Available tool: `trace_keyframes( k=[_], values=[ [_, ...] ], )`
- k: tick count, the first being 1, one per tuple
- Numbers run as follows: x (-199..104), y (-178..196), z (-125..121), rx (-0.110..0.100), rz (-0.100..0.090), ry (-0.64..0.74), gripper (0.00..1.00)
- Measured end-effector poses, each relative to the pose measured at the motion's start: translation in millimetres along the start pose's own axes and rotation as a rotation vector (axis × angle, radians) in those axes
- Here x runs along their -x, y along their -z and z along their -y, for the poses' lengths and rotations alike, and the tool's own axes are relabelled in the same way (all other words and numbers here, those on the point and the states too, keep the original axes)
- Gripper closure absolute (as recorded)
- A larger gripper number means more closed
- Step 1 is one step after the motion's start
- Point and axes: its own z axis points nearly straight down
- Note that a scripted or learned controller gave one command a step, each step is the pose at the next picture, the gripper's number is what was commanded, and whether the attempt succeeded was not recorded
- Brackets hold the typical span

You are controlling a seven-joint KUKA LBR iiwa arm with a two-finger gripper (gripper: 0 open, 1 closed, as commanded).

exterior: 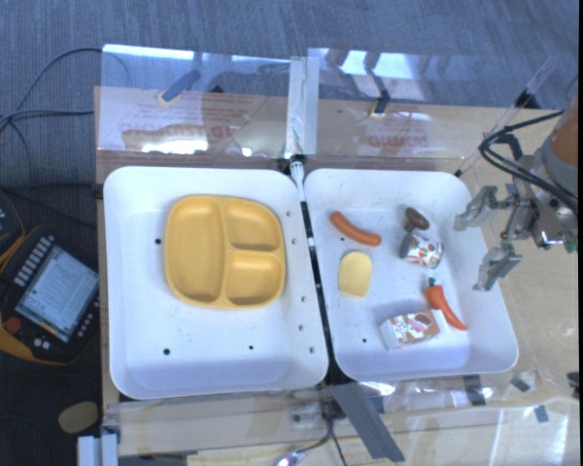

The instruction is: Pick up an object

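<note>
The right bin (486, 352) holds several small items: an orange sausage (356, 228), a pale yellow rounded piece (356, 273), a small printed can (423, 251) with a brown piece (415, 218) just behind it, an orange carrot (445, 305) and a red-and-white box (410, 328). My gripper (472, 251) hangs over the right side of this bin, to the right of the can and above the carrot. Its two grey fingers (474, 211) are spread apart and nothing sits between them.
The left bin (136, 357) carries a yellow divided tray (224, 249). Clear plastic sheets stand along the back of both bins. A handheld controller (41, 294) and black cables lie on the floor to the left of the bench.
</note>
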Motion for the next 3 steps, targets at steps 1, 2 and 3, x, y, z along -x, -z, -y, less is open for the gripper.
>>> trace_keyframes(
  k=[1, 2, 3],
  values=[
    [-41, -104, 24, 0.0, -0.003, -0.089, 0.0],
    [-49, -170, -5, -0.002, 0.0, -0.572, 0.0],
    [-47, -159, -5, -0.004, 0.005, -0.569, 1.0]
  ],
)
